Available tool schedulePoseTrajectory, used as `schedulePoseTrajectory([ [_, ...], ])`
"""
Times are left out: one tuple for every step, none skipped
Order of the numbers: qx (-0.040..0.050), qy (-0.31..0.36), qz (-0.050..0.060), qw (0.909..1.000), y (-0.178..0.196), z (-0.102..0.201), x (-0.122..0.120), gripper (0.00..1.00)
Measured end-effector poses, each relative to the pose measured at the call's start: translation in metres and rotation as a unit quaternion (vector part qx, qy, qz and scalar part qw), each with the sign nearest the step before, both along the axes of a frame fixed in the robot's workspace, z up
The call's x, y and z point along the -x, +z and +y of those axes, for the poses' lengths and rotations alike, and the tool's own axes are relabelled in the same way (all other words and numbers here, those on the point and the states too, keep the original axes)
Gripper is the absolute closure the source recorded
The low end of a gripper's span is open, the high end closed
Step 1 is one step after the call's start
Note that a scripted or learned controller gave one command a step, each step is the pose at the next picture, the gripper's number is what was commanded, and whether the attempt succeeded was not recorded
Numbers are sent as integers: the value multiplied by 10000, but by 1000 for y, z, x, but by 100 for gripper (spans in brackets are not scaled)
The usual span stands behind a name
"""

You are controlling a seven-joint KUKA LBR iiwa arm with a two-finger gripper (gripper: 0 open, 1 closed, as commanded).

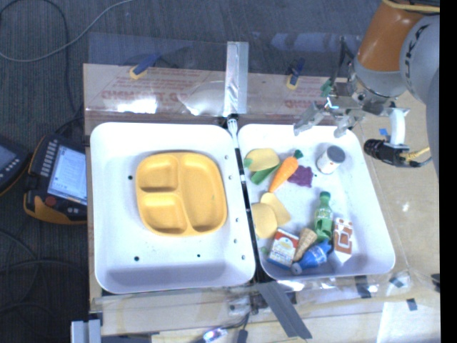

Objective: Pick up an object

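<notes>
Two white bins sit side by side. The left bin [107,213] holds one yellow divided tray [181,193]. The right bin [371,213] holds one carrot [283,173], one green bottle [323,216], one blue bottle [314,256], one ice-cream cone [305,242], two small cartons and one white cup [329,158] near its far edge. The gripper [325,123] hangs over that far edge, fingers spread and holding nothing.

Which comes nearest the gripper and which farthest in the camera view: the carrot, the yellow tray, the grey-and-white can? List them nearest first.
Measured from the gripper:
1. Grey-and-white can, just below it in the right bin.
2. Carrot, further left, same bin.
3. Yellow tray, over in the left bin.
</notes>
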State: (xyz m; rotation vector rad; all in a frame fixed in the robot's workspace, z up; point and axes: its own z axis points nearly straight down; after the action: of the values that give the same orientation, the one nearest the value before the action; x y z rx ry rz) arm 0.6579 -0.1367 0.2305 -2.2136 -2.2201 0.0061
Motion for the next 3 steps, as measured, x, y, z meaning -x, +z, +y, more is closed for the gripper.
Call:
schedulePoseTrajectory([
  [5,669,-72,9977,-131,25,-7,0],
  [38,1012,-127,9948,-138,18,31,0],
  [24,1005,-115,9949,-131,18,32,100],
])
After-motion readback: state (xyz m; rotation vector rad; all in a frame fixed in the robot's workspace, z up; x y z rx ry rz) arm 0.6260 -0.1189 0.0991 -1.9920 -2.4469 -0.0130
